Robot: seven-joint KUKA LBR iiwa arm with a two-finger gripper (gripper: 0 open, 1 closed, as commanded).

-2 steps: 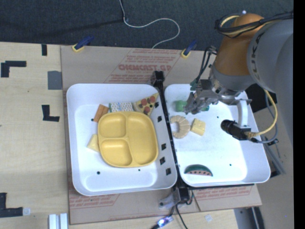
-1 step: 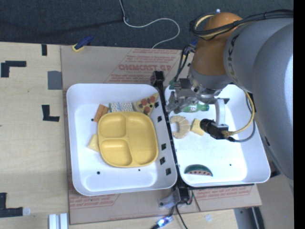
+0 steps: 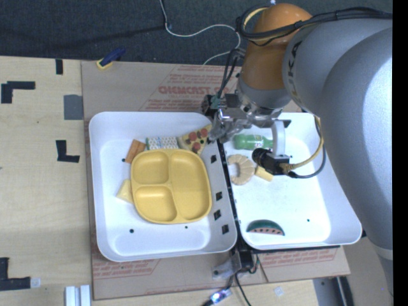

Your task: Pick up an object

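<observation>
My gripper (image 3: 220, 121) hangs below the orange-banded wrist over the far end of the divider between the two bins. It is right above a small brown patterned item (image 3: 195, 138) at the left bin's back right. A yellow divided plate (image 3: 171, 185) fills the left bin's middle, with an orange piece (image 3: 134, 150) and a speckled strip (image 3: 160, 143) behind it. The right bin (image 3: 299, 228) holds a green item (image 3: 248, 141), a tan ring-shaped piece (image 3: 241, 169) and a watermelon slice (image 3: 266, 228).
The grey arm covers the upper right of the view and part of the right bin. A black connector with yellow cable (image 3: 271, 161) hangs from the wrist over the right bin. Cardboard (image 3: 153, 88) lies under both bins.
</observation>
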